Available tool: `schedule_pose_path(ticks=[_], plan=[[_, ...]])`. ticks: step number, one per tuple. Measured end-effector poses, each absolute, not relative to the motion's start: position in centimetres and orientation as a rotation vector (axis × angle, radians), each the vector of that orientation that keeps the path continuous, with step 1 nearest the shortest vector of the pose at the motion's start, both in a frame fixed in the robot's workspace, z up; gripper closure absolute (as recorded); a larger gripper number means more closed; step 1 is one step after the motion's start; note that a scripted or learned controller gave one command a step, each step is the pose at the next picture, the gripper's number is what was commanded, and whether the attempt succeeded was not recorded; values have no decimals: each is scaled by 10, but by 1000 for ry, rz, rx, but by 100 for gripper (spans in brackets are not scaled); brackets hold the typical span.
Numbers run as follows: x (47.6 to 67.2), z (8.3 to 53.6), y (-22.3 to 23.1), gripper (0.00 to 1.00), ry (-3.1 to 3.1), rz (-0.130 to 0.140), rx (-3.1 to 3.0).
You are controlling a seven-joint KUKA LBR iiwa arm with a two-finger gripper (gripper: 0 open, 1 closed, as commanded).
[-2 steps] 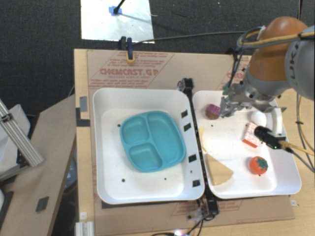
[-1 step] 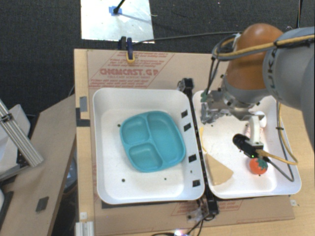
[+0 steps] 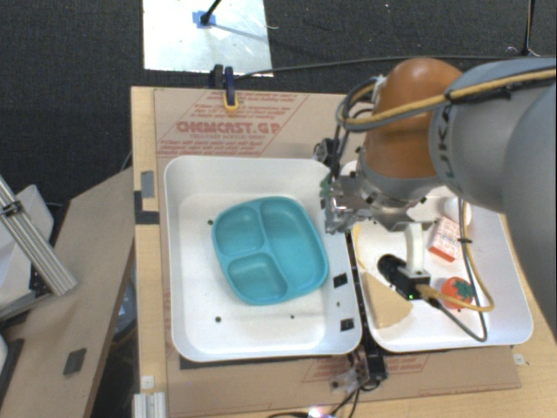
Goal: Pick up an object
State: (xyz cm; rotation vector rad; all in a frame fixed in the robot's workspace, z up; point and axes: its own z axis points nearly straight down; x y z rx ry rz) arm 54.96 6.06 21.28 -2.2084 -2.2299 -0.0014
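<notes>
A teal three-compartment plastic plate [image 3: 270, 250] is lying flat in the left white bin [image 3: 196, 320]; the end effector's [image 3: 338, 207] state I cannot tell.

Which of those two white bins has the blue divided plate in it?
The left bin, the one farther from the arm. The teal divided plate lies flat in its middle, while the right bin holds small mixed items under the end effector.
</notes>
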Motion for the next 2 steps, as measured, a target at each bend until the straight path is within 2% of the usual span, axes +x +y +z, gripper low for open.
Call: schedule_pose_path(ticks=[1, 2], plan=[[536, 224, 102, 100, -2231, -4, -2210], [536, 224, 99, 0, -2226, -2, -2217]])
